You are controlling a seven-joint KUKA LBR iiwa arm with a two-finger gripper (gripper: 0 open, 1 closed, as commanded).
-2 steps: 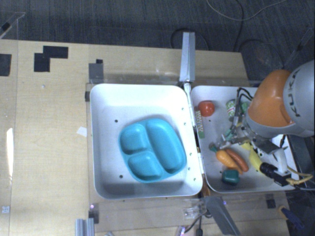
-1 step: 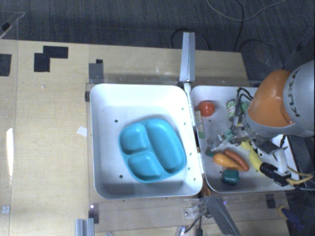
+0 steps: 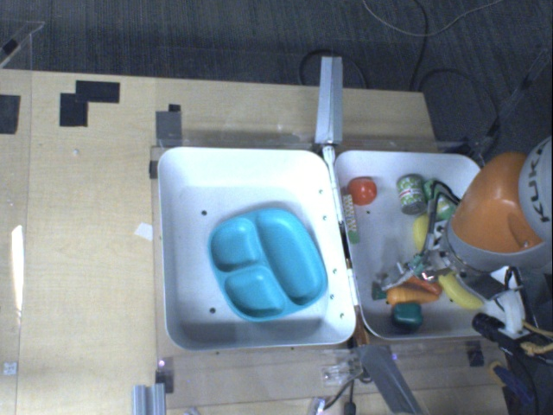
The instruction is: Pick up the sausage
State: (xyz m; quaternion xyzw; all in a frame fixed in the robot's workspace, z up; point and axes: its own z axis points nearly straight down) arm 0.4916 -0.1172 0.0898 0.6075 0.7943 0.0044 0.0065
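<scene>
The sausage (image 3: 413, 296), a short orange-brown piece, lies near the front of the right bin (image 3: 380, 223). My gripper (image 3: 408, 275) hangs just over its upper edge, having come in from the right under the orange band of the arm (image 3: 492, 214). Its metal fingers (image 3: 389, 280) look spread apart, so it is open, and nothing is held between them. The arm hides the right end of the bin.
In the right bin are a red tomato (image 3: 363, 190), a green can (image 3: 413, 193), a yellow banana (image 3: 458, 292) beside the sausage, and a dark green item (image 3: 408, 316) just in front of it. The left bin (image 3: 186, 232) holds a blue divided tray (image 3: 268, 262).
</scene>
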